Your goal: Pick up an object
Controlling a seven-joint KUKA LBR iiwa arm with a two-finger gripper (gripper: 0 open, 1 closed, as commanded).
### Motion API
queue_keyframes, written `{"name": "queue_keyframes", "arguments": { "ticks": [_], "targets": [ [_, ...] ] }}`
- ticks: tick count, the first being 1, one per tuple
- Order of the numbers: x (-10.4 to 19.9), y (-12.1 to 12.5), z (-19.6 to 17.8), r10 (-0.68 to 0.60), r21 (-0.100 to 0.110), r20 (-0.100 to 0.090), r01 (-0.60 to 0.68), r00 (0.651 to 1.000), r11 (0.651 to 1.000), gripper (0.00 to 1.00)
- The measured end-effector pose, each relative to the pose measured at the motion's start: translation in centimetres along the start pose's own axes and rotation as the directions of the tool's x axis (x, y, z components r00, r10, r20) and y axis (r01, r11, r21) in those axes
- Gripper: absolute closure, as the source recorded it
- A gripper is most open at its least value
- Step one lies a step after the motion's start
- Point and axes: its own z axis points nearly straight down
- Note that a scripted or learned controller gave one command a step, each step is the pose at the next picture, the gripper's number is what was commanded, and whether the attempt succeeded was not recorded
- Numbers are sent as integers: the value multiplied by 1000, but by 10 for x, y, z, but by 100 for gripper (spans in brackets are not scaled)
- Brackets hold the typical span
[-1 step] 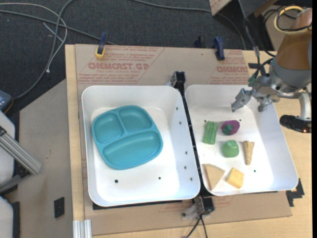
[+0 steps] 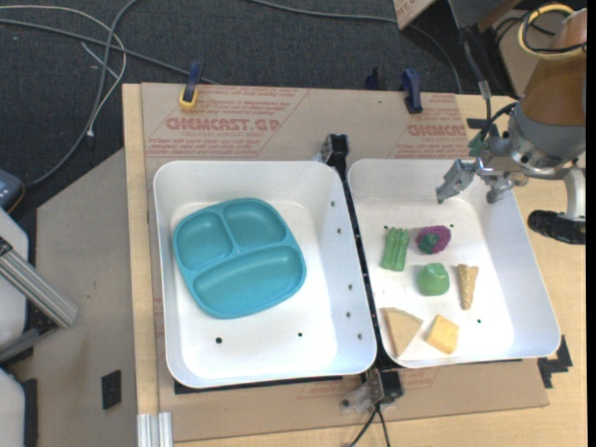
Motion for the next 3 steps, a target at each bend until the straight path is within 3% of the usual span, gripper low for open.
{"name": "queue_keyframes", "arguments": {
  "ticks": [2, 3],
  "targets": [
    [-3, -6, 112, 0, 6, -2, 0, 1000, 1000, 0],
    [-3, -3, 97, 0, -2, 0, 0, 1000, 1000, 100]
  ]
}}
